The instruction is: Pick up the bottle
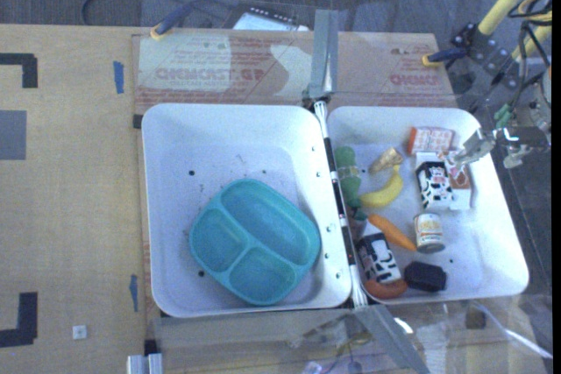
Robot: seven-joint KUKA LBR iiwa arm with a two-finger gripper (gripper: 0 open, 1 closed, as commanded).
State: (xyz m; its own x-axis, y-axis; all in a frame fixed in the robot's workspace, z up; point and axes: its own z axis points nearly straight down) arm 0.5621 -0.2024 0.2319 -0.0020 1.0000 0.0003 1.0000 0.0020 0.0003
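Note:
A black-and-white patterned bottle (377, 256) lies in the right bin (500, 250) against its left wall, near the front corner. Its lower end rests on a red round item (387, 287). My gripper (467, 153) reaches in over the bin's right rim at the back, far from the bottle. It hovers just above a cow-patterned carton (435, 185) and a small red-and-white pack (460, 178). Nothing shows as held.
Also in the right bin are a banana (386, 191), a carrot (399, 234), green pieces (348, 175), a small can (429, 231), a black block (426, 277) and an orange-white box (431, 138). A teal divided plate (254, 239) lies in the left bin (175, 144).

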